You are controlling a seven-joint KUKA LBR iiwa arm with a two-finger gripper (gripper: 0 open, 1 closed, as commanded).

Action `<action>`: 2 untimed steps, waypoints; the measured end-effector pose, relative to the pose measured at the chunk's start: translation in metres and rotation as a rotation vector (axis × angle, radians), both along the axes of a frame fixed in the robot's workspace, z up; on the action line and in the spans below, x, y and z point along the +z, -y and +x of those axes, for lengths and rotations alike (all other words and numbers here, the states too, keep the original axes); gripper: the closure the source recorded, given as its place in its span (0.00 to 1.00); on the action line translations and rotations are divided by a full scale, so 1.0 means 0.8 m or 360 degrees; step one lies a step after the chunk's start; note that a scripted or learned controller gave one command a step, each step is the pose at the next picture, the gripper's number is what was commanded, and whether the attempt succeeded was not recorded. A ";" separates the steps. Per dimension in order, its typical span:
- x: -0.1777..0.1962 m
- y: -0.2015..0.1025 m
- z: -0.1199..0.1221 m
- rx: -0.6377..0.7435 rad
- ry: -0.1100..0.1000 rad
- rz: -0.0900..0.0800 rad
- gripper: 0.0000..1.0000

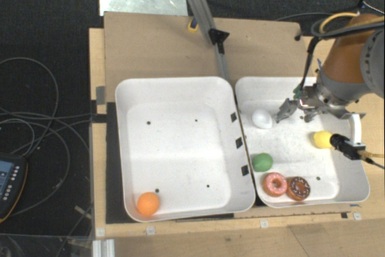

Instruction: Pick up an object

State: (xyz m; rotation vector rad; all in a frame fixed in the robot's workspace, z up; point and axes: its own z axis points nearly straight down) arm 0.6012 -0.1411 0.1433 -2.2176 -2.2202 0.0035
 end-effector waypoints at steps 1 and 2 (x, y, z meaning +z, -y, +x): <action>-0.065 -0.001 -0.001 0.0000 0.0001 0.0000 0.00; -0.048 0.000 0.002 -0.0001 0.0013 -0.0002 1.00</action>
